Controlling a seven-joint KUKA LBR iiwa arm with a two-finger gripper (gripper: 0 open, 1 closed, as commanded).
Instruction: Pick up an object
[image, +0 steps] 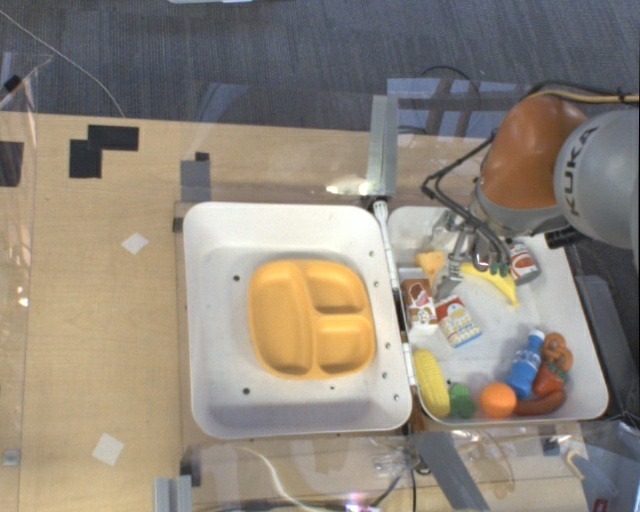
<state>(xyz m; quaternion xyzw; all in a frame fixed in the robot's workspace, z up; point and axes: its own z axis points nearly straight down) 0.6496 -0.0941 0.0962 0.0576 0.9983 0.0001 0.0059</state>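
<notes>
My gripper hangs low over the back middle of the right bin, under the orange wrist band. It is open, with its fingers spread above a yellow banana. A yellow cheese wedge lies just to its left. A small red-and-white carton and a white carton lie just in front of it. A can sits to its right. Nothing shows between the fingers.
The front of the right bin holds a corn cob, a green ball, an orange, a blue bottle and red toy foods. A yellow divided plate lies in the left bin.
</notes>
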